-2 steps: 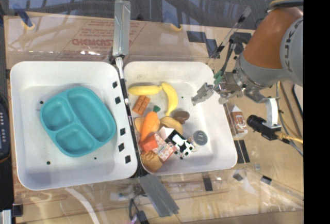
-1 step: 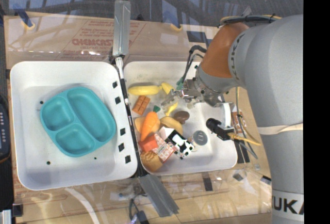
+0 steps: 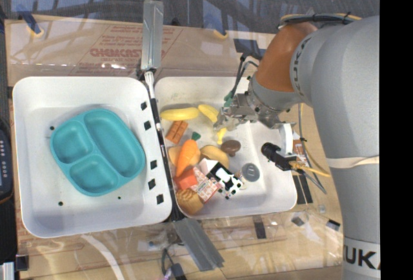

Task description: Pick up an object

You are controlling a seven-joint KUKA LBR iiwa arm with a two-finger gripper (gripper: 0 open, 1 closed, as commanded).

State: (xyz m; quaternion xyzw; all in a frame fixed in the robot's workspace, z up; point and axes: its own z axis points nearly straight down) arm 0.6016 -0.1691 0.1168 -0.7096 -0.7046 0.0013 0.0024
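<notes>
A: Starting at the left, the left white bin holds a teal plastic divided plate and nothing for us. Crossing the divider, the right white bin is busy: a yellow toy banana, an orange toy carrot, a brown bread roll, a black-and-white toy cow.

B: And the hand?

A: Low over the far part of that bin, just beside a small pale-yellow fruit piece, which sits to its left, the banana beyond that. Released or clenched, I can't tell from here.

B: Risks?

A: My guess: everything's packed tight, so closing could nudge the yellow piece aside or pinch two toys at once, and a rounded plastic shape may squirt free.
</notes>
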